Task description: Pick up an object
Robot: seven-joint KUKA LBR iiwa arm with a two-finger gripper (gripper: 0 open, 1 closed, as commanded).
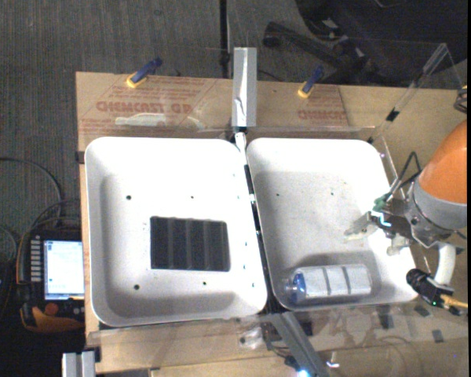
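A clear plastic bottle (331,281) with a blue cap lies on its side along the near wall of the right bin (314,171). A flat black ridged block (190,243) rests in the middle of the left bin (118,171). My gripper (377,238) hovers over the right edge of the right bin, a little above and to the right of the bottle. It is open, its two pale fingers (358,228) spread apart with nothing between them. The grey wrist and orange band (454,171) rise behind it at the right.
A metal post (243,89) stands at the back where the two bins meet. Two clamps (144,71) hold the brown board behind the bins. A handheld pendant (56,269) lies on the floor at the left.
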